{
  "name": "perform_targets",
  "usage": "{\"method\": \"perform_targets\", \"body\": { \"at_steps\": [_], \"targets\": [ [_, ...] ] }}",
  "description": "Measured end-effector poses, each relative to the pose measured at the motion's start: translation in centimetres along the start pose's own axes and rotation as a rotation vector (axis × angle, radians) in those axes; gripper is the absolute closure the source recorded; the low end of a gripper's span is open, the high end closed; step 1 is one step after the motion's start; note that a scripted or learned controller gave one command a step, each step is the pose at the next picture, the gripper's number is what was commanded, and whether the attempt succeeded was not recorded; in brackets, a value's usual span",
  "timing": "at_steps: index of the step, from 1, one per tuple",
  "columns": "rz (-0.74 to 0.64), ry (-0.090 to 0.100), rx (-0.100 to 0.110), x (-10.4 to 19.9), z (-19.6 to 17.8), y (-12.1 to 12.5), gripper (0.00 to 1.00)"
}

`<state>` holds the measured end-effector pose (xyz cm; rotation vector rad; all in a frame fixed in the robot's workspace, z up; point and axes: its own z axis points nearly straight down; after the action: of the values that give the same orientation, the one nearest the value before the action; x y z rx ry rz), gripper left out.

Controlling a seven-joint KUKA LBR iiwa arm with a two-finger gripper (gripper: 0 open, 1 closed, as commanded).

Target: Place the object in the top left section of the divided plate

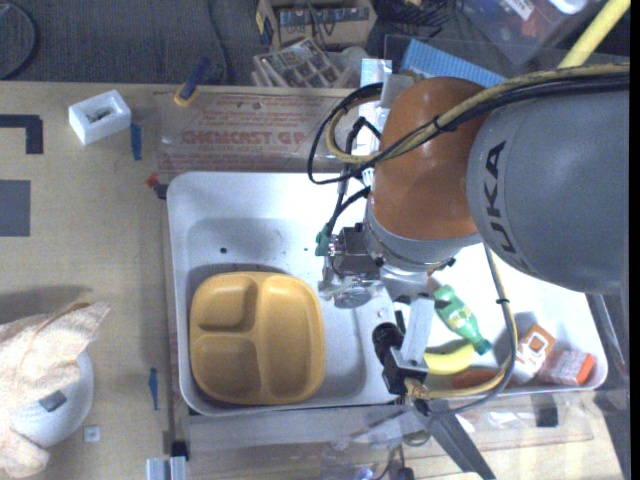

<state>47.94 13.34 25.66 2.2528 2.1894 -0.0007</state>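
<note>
At bench left, noted a small white box [100,116] and a pale cloth bundle [45,353] outside the bins; not part of the job. Inside the left bin [200,196], logged the yellow divided plate [257,338] lying flat against the near wall, all sections bare, top left section [225,306] unobstructed from above. Just right of the plate, over the same bin's bare floor, recorded the gripper [350,273] hanging below the grey arm [540,178]. Could not tell whether open or closed, nor whether anything sat in it, since the wrist body hid the tip.

Farther right, in the right bin [603,363], listed a green bottle [462,315] lying aslant, a banana [450,358] just below it and touching or nearly so, then an orange-and-white box [535,346] and a red packet [572,366]. Could not settle which of these was the object meant — judged bottle or banana likeliest, being nearest the gripper.

Advice for the step, as judgement only:
- confirm a firm hold before travel; many tries fail
- carry high enough to pass the plate's rim and inner ridges
- centre over the top left section, not the ridge
- lower close before release — avoid a roll into the neighbouring section
</note>
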Motion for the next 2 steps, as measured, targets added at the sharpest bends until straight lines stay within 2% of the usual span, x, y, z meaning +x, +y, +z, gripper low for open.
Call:
{"method": "perform_targets", "body": {
  "at_steps": [1, 2],
  "targets": [
    [0.132, -0.001, 0.0, -6.4, -5.3, 0.3, 1.0],
    [0.392, -0.001, 0.003, 1.5, 1.2, 3.9, 1.0]
  ]
}}
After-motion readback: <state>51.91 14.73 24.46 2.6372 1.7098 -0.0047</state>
